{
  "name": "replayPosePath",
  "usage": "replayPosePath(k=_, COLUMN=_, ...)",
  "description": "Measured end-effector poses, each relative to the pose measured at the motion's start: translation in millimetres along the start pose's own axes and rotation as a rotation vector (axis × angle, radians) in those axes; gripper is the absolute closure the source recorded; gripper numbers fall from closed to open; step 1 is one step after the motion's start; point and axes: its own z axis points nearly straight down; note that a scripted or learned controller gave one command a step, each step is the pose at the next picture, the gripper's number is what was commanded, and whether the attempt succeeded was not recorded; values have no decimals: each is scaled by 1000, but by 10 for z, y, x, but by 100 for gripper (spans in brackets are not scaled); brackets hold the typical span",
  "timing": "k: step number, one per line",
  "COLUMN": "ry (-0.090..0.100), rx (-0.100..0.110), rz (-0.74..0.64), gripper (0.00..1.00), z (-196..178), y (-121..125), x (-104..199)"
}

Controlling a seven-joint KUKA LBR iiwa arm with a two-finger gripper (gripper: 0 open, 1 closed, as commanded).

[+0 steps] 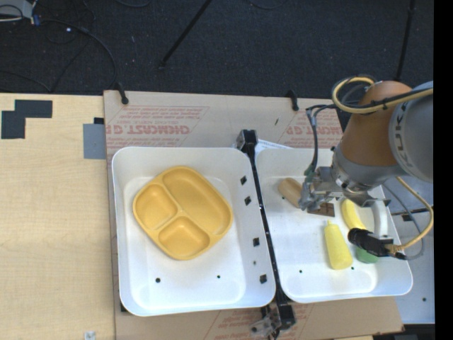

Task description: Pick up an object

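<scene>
Bins sit side by side on the bench: the left bin carries a yellow divided plate lying flat near its middle, slightly toward the far left corner, with three compartments facing up. The right bin holds the loose items. A tan rounded object lies near that bin's far left part, just beside the gripper, which hangs low over the bin at about the same spot; whether it touches the tan piece cannot be told, and its state cannot be told either. A yellow corn cob lies toward the near right part of the bin, its length running from far to near. A yellow banana-like piece rests beside it, closer to the right wall, and a small green object sits at the right edge, partly under a black cable fitting.
</scene>
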Motion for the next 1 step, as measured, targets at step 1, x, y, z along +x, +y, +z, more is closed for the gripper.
replayPosePath(k=1, ry=0, rx=0, rz=-2, gripper=100, z=-451, y=41, x=-78)
